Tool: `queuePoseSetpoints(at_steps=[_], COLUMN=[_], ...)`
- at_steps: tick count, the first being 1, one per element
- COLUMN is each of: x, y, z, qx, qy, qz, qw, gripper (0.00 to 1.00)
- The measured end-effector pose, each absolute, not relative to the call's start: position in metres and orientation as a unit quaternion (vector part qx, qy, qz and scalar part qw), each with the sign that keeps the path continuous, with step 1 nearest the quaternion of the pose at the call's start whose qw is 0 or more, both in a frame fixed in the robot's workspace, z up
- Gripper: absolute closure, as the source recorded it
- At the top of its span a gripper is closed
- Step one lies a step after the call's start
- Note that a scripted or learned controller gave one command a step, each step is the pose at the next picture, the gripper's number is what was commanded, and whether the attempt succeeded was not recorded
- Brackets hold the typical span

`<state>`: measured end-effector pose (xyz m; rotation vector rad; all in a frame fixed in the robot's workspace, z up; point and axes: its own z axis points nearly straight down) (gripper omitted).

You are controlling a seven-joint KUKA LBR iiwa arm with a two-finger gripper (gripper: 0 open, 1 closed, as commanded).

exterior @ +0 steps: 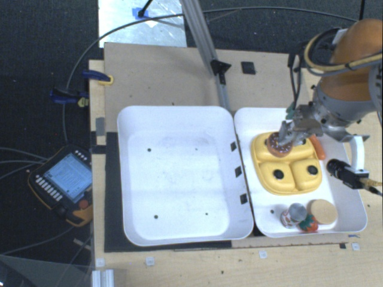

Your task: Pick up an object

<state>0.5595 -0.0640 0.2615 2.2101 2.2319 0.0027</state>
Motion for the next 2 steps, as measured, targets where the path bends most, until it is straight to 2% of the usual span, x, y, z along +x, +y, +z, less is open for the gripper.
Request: queuePoseSetpoints(at_steps=[1,2], x=[0.590,0.608], y=[-0.011,0.035], z=[0.258,0.257], qx=[0.703,0.704], qy=[0.711,0.710], qz=[0.0017,0.0016], qw=[0.001,0.001], gripper=[1.00,1.00])
